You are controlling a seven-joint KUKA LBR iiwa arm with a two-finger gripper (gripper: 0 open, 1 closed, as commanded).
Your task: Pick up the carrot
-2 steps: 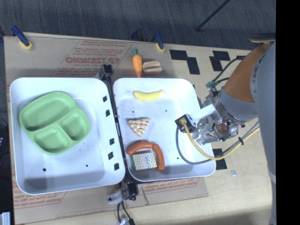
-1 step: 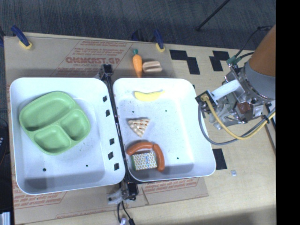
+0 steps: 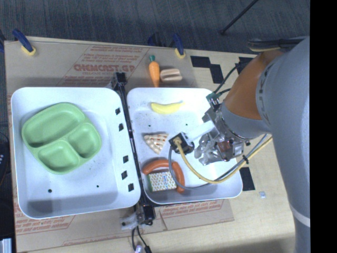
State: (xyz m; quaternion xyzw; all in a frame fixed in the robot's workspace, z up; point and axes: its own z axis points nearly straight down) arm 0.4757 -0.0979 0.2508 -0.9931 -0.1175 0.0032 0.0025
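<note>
Your carrot [image 3: 154, 73] lies on the table [image 3: 95, 62] outside both bins, just beyond the far rim of the right bin [image 3: 231, 186], with its green top pointing away from the bins. A small brown-and-cream bun-like item [image 3: 170, 75] sits just beside it on the right. The gripper [image 3: 215, 151] hangs over the right side of the right bin, well apart from the carrot, which lies up and to the left of it in the view. You cannot tell from this angle whether the fingers are spread or closed; nothing shows between them.

Count two white bins. The left bin [image 3: 31, 199] holds one green divided plate [image 3: 60, 137] with three compartments. In the right bin you see one banana [image 3: 166, 107], one tan wedge-shaped piece [image 3: 156, 140], one orange curved piece [image 3: 164, 166] and one small printed box [image 3: 161, 181] resting against it. One carrot and one bun-like item lie on the table.
</note>
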